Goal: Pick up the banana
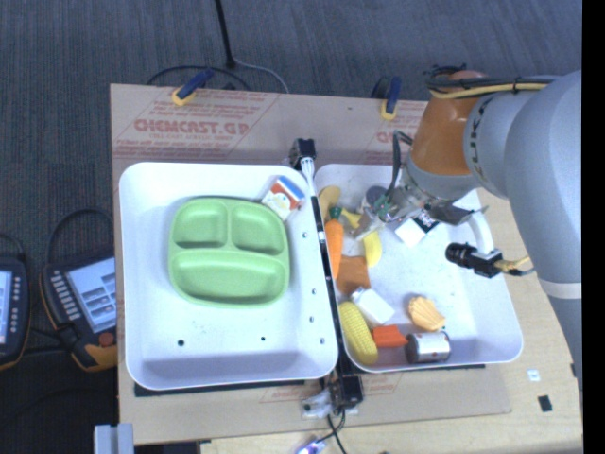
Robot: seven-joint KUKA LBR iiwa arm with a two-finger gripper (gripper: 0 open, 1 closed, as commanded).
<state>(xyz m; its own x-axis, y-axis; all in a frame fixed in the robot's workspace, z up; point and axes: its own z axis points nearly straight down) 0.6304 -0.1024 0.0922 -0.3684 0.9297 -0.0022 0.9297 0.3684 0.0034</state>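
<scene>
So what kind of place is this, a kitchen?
More likely a robot test lab: toy food lies in a white bin on a clamped board, with an arm reaching in and cables on carpet.

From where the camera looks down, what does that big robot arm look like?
The arm is a thick, rounded grey tube with an orange band above the wrist. Thin cables, some yellowish, run along its top. Below the band sits the gripper, a cluster of small dark and silver parts with a white block.
</scene>
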